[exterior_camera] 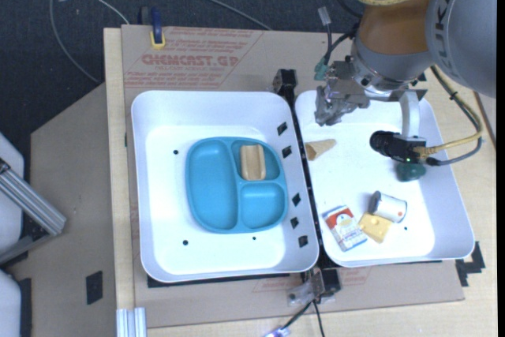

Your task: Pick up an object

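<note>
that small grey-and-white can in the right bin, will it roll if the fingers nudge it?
Probably. The can looks cylindrical and lies on its side on the bin's smooth floor, so a nudge could roll it. It seems small, likely light. The yellow block beside it may stop it.

Your view is evenly bright from overhead, white bins (158, 241) washed near glare left of and below the tool (331, 110), soft short shadows under it, slight softness throughout, dark carpet dim beyond the table (110, 170).
</note>
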